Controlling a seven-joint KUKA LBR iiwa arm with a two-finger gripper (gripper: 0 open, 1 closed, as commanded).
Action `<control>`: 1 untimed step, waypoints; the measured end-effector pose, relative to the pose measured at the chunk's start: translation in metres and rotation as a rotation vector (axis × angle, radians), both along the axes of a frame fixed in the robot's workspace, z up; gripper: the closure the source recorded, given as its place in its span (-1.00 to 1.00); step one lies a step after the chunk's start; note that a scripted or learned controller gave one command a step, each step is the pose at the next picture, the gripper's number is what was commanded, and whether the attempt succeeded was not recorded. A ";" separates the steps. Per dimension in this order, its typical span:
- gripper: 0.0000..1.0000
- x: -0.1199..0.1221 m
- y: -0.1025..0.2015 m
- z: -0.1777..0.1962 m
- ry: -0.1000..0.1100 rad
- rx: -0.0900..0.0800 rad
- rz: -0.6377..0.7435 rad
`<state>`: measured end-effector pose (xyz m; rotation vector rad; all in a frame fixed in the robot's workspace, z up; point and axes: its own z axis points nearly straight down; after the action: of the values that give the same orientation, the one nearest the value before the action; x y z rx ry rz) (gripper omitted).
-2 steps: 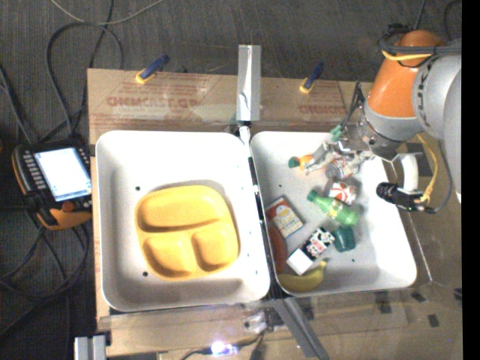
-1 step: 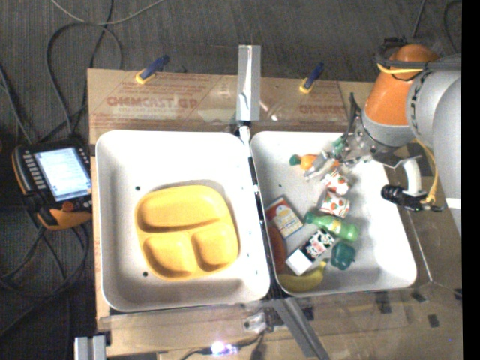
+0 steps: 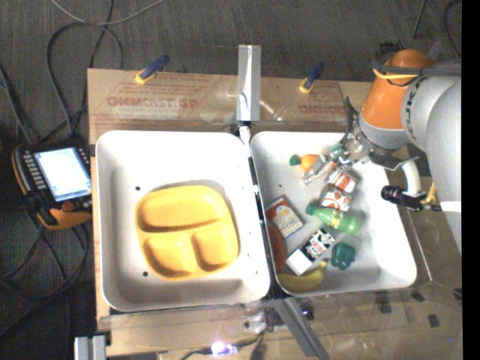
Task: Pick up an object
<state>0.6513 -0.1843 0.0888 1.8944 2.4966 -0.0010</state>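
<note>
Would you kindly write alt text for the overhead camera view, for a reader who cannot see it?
The grey and orange arm's gripper is lowered over a pile of small toy groceries in the right bin, among them a green bottle and a banana. The left bin holds a yellow divided tray.

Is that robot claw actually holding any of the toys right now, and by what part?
Cannot be told: the gripper is low among the toys in the right bin.
</note>
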 end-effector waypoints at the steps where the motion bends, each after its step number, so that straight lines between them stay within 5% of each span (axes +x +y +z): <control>1: -1.00 0.015 0.015 -0.001 0.013 -0.001 -0.003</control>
<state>0.6667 -0.1696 0.0879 1.9038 2.5015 -0.0144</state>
